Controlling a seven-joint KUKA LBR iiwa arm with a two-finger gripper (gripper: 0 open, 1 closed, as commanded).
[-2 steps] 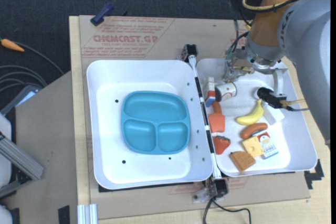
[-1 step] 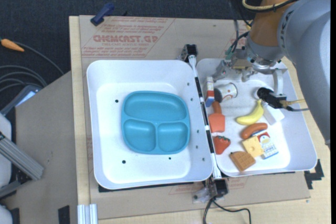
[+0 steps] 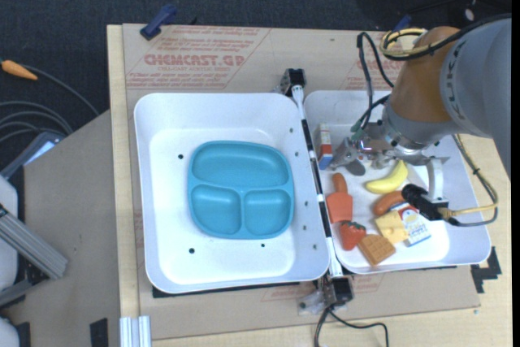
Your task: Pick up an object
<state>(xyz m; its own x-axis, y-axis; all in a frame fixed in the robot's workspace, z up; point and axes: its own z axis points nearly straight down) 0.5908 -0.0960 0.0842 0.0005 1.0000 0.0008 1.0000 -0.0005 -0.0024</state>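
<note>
Two white bins sit side by side on my table (image 3: 203,53). The left bin (image 3: 154,175) holds one blue divided plate (image 3: 240,188) with three compartments. The right bin (image 3: 463,232) holds a crowd of toy foods: one yellow banana (image 3: 388,178), one orange carrot-like piece (image 3: 339,199), one red piece (image 3: 352,234), one brown waffle-like square (image 3: 376,249), one brown sausage shape (image 3: 388,201), and a yellow block beside a small white-and-blue carton (image 3: 417,233).

Around the plate the left bin has bare floor on every side. The right bin is tight: the toys pack its 6 o'clock half, pressing near the shared wall at 9 o'clock, and a black cable runs across its 3 o'clock side.

My claw (image 3: 363,152) hangs over the upper middle of the right bin; I cannot tell how wide it stands. The banana lies just beside it at about 4 o'clock, the carrot-like piece near at 7 o'clock, the rest farther toward 6 o'clock.
</note>
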